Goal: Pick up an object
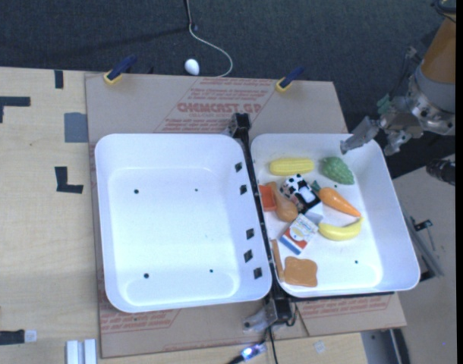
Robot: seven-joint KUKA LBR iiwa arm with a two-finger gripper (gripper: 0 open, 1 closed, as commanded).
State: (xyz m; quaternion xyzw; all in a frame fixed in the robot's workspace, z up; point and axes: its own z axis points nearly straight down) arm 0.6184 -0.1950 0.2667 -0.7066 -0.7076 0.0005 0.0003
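Above the right bin's (395,203) far right corner: gripper (358,140), nothing visibly between its fingers; how far apart they stand cannot be told. Just beside it, green leafy item (338,170). Then corn cob (291,165), carrot (339,200), banana (340,230), toast slice (300,271), black-and-white toy (300,190), small carton (298,236). Left bin (110,158) adjoining.

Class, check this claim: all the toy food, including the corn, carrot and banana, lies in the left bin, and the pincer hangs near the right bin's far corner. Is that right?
Not quite. The camera view shows the corn, carrot and banana in the right bin, not the left bin. The pincer does hang near the right bin's far corner.
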